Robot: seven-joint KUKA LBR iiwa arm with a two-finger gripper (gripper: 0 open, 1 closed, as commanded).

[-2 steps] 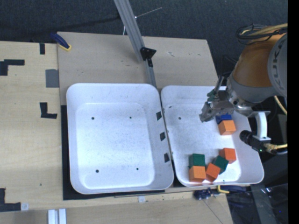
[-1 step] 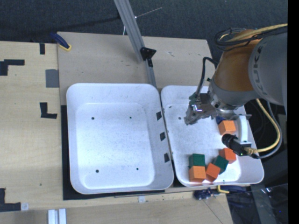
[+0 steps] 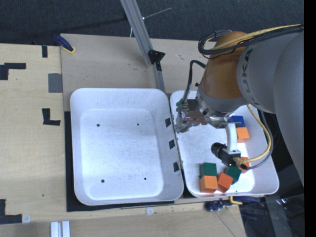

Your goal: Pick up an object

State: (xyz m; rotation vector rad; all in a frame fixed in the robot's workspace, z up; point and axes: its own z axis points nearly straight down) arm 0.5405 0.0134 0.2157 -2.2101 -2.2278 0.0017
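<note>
My gripper (image 3: 183, 118) hangs over the left part of the right bin (image 3: 195, 149), close to the wall shared with the left bin (image 3: 118, 142). Its finger state is hidden by the wrist and by blur. Near the right bin's front sit a green block (image 3: 209, 169), an orange block (image 3: 208, 182), a second orange block (image 3: 224, 181) and another green block (image 3: 233, 174). A blue block (image 3: 237, 120) and an orange block (image 3: 242, 134) lie at the bin's right side, partly behind the arm.
The grey arm with its orange band (image 3: 224, 78) covers the right bin's back half. A slanted metal bar (image 3: 140, 31) runs from the top down to the bins' junction. Black tape marks lie on the bench at left (image 3: 48, 116).
</note>
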